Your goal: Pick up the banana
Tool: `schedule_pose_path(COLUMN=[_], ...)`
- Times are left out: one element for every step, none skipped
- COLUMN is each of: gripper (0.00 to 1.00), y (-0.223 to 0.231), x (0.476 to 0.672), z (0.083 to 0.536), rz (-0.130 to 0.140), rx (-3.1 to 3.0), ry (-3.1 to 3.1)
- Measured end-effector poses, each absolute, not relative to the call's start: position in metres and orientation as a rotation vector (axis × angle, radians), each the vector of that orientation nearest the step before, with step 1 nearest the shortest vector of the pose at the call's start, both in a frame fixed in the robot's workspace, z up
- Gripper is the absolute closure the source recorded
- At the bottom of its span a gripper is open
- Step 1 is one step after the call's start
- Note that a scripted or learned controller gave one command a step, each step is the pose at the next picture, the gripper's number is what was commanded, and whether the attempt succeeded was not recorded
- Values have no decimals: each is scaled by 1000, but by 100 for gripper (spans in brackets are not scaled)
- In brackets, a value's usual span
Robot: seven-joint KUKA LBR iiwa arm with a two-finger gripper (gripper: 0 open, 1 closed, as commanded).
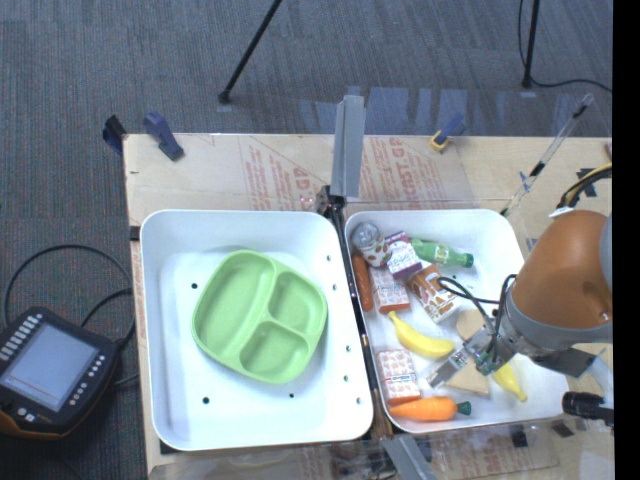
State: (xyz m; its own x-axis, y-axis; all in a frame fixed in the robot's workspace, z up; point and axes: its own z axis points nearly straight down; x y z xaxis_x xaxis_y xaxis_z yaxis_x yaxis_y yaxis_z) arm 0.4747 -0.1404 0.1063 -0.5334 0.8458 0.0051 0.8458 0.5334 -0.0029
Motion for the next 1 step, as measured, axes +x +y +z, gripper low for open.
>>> schedule_pose_path(gripper=[0], y=[-121], x=[481], z=[92], rz=[-1], rx=[-910], ry=[-3022])
